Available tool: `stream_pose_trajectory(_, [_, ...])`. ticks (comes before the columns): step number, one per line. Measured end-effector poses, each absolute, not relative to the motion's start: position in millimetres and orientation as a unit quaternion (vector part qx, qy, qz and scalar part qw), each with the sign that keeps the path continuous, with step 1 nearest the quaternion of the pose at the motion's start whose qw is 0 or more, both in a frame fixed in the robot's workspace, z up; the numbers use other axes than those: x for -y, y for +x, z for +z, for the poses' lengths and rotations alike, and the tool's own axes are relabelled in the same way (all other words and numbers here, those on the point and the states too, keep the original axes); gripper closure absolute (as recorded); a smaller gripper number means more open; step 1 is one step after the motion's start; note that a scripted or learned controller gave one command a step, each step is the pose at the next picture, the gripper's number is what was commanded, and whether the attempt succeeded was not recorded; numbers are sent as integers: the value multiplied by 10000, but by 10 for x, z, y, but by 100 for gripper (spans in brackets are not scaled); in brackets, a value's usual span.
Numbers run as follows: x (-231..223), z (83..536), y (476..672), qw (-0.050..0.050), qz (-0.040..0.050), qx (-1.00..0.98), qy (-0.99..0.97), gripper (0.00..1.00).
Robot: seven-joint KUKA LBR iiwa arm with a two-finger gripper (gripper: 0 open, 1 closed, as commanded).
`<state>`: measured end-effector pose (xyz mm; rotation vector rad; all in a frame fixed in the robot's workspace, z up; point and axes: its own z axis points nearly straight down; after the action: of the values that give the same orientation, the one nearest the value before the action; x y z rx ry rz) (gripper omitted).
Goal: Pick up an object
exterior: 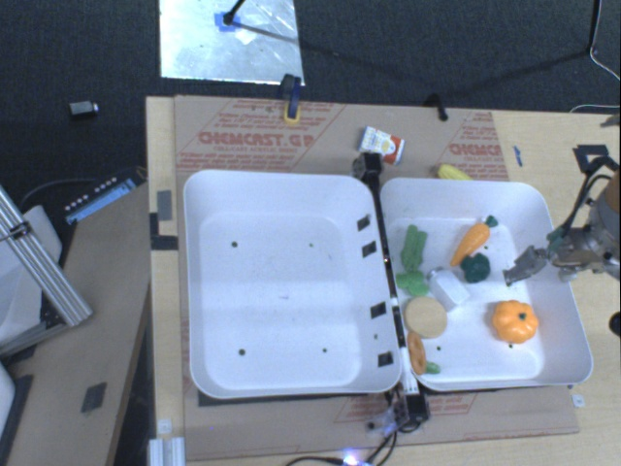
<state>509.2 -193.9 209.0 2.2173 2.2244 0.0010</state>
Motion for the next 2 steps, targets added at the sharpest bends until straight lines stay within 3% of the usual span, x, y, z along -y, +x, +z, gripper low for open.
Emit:
stream_pose_trajectory(1, [1005,968,5299,-45,0,-7114,7028,0])
stream_pose_trajectory(2, [1069,846,6023,24,20,-7094,7048,0])
